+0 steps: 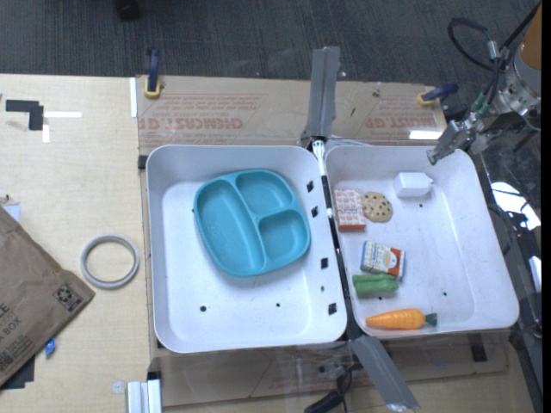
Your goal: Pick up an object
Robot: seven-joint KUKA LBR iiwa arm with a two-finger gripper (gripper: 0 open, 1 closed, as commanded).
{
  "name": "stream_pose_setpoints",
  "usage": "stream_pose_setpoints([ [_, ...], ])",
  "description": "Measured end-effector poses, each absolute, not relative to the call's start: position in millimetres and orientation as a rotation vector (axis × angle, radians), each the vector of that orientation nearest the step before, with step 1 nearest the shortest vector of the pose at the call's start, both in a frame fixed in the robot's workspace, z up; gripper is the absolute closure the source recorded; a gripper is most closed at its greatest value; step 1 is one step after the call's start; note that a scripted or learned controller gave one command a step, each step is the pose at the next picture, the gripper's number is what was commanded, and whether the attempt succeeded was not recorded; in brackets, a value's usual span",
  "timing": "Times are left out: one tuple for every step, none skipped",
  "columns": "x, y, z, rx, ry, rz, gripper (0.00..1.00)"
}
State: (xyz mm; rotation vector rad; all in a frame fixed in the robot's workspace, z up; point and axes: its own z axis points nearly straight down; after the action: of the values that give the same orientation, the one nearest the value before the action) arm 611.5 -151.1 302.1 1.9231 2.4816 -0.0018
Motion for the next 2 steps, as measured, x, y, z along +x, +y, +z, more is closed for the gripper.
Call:
stream_pose_setpoints([
  [596.9, -109, 181, 2.066, 2.369, -0.003, 0.00],
  [549.4, -113, 96, 2.147, 2.287, 0.005, 0.00],
])
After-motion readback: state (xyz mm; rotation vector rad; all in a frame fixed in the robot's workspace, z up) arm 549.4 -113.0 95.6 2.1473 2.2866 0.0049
